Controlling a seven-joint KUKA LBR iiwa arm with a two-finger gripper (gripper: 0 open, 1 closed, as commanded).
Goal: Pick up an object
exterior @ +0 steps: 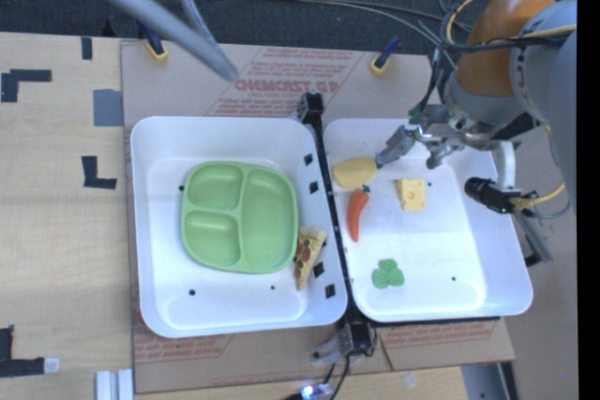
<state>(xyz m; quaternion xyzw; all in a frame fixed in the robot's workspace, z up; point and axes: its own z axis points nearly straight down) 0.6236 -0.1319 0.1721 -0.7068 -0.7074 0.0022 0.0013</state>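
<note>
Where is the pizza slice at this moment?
The pizza slice lies in the left bin, at the green plate's lower right edge, near the divider between bins.

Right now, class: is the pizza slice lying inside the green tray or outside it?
Outside. The pizza slice lies on the left bin's white floor, against the right edge of the green tray, in none of its compartments.

Robot lab: bench (56, 201), two white bins (150, 229), cables (375, 14).
</note>
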